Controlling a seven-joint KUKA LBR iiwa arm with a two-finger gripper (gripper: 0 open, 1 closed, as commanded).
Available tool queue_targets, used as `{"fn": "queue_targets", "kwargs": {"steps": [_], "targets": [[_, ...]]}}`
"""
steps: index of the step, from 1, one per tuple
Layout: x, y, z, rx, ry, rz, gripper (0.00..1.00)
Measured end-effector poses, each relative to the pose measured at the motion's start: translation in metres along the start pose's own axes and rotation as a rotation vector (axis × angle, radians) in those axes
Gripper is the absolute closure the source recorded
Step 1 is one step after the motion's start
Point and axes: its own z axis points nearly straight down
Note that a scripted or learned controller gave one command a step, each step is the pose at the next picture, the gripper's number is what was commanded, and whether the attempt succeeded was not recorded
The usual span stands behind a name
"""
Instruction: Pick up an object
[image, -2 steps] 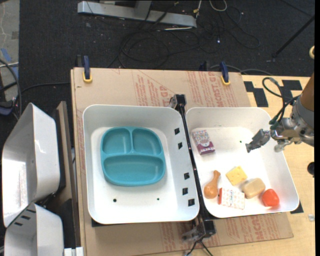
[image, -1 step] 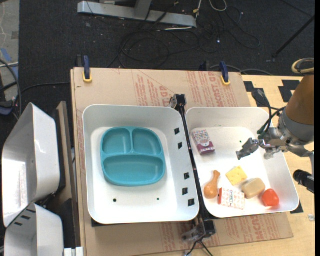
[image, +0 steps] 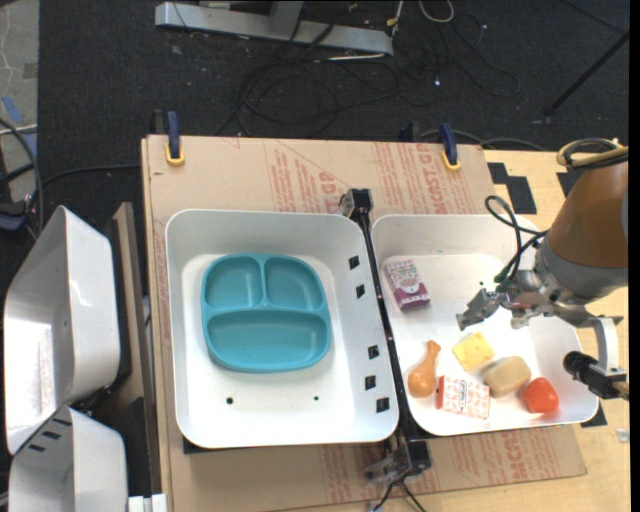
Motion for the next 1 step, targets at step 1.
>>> {"fn": "queue_targets", "kwargs": {"steps": [1], "targets": [[0.0072, 0.0056, 0.0592, -0.001, 0.0, 0.0, 0.0]]}}
